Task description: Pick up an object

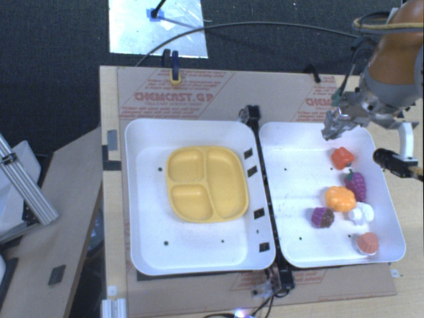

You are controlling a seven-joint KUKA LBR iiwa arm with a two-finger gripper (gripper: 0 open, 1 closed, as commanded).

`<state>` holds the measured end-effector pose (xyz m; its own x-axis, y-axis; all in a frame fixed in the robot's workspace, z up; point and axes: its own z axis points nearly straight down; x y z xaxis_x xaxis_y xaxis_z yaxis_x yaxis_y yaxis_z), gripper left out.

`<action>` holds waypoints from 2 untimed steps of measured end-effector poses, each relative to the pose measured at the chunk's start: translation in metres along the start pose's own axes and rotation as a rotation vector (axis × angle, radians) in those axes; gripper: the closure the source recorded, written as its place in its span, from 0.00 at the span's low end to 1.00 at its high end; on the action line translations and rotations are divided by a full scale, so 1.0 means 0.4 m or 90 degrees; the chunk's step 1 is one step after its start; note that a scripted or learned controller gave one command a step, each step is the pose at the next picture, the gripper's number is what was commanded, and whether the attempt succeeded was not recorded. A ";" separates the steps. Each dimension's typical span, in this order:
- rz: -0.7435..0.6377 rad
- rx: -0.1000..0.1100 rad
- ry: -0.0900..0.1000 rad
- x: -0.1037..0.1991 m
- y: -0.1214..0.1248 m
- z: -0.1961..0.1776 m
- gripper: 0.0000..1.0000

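Claw (333,129): over the far right part of the right bin (298,177), near its far rim. Nothing shows between the fingers. Too small and dark to tell whether they are spread or closed.

Arm (397,52): grey with an orange band, comes in from the right and ends at the claw.

Pepper (342,157): nearest item to the claw, just below and slightly right of it, apart from it. Orange-red, blocky, small dark top. Lies on the bin floor.

Grapes (357,185): below the pepper, farther from the claw. Purple, bumpy cluster, dark stem at the upper end. Just beside the orange item.

Orange item (340,199): well below the claw. Rounded, glossy, orange-yellow. Kind cannot be told.

Small purple item (322,217): below the claw, slightly left of the orange item. Dark purple, lumpy.

White item (362,214): below and right of the claw, touching or nearly touching the orange item. Shape unclear against the white bin.

Pink item (368,243): farthest from the claw, at the near right corner of the right bin. Round, pinkish-red top, paler rim.

Left bin (152,244): well left of the claw.

Tray (206,183): yellow, three compartments, flat in the middle of the left bin.

Clamp (175,65): blue and yellow, far left of the claw on the far edge of the bench board.
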<state>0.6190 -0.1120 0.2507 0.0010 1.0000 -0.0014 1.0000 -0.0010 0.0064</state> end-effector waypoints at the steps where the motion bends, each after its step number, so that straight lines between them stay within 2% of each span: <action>1: -0.003 0.000 0.000 -0.001 0.004 -0.111 1.00; 2: -0.006 0.003 0.002 0.131 -0.010 -0.100 1.00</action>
<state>0.6148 -0.0595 0.2905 -0.0091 1.0000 0.0015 1.0000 0.0091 0.0020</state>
